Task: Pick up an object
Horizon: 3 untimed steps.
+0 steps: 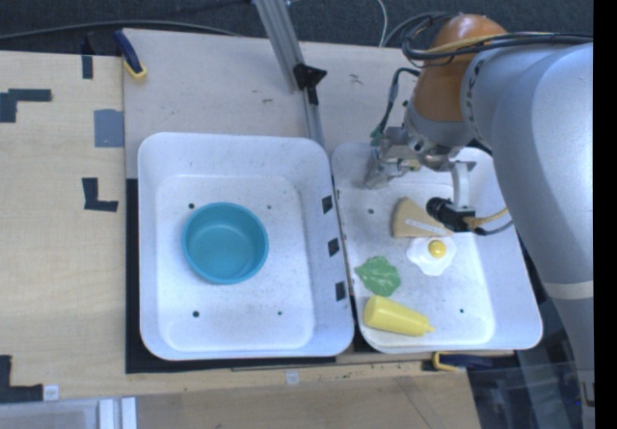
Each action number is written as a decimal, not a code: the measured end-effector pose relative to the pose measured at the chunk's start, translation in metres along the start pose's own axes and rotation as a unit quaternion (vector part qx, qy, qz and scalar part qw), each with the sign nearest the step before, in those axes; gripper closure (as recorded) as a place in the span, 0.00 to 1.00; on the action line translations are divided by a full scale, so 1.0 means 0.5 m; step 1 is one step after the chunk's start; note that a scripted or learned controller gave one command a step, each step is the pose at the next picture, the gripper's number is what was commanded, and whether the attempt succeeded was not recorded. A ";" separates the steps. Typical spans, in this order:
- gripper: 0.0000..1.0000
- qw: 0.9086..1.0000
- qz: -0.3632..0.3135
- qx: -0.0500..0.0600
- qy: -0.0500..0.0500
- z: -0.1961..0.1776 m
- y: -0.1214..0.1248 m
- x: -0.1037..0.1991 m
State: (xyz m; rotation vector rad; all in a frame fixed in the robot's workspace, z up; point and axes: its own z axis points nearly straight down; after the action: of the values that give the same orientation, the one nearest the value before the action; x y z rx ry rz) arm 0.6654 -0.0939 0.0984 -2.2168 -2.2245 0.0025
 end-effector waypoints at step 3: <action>1.00 1.000 0.001 -0.002 0.000 -0.257 0.013 -0.012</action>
State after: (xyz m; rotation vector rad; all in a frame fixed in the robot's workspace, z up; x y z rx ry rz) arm 0.6723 -0.1001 0.2267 -2.2208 -2.2243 -0.0023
